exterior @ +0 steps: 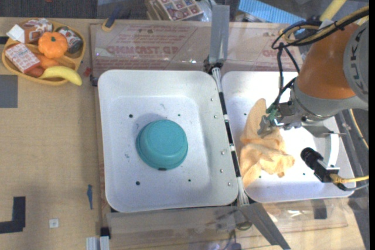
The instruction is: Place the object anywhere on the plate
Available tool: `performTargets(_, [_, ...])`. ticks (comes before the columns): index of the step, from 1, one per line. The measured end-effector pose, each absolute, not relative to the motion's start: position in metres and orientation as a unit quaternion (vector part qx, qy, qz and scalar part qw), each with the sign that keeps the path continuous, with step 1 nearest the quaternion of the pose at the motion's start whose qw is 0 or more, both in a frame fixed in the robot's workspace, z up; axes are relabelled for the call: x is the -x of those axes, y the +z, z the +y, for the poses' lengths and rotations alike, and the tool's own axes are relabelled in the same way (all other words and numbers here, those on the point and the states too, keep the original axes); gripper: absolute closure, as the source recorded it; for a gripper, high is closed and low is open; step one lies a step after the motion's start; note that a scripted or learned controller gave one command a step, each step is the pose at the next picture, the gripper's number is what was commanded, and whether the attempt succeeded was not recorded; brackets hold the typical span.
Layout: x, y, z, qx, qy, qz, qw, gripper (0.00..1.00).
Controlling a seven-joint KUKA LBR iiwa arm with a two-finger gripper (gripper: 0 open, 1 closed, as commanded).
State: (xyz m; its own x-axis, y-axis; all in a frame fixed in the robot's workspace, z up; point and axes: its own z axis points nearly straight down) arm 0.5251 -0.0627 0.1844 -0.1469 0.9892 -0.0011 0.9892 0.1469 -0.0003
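Cloth [265, 152] lies crumpled in right bin [328, 184]; we see the gripper [270, 125] w/ jaws pinching its upper fold. Teal plate [162, 144] sits in left bin [117, 96], bare. We judge: grasp underway; lift, transfer, release left.

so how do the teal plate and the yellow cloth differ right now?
The teal plate is a rigid round dish sitting alone in the left bin; the yellow cloth is soft and crumpled in the right bin. The gripper is at the cloth's upper part, well away from the plate. Both lie in white bins.
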Motion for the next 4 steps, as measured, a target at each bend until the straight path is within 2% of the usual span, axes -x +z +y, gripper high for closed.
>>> performTargets(1, [-0.526, 0.224, -0.063, -0.653, -0.0001, 0.758, 0.001, 1.00])
performTargets(3, [-0.525, 0.218, 0.027, -0.307, 0.0003, 0.952, 0.000, 1.00])
performTargets(4, [-0.539, 0.218, 0.083, -0.111, 0.0013, 0.994, 0.003, 1.00])
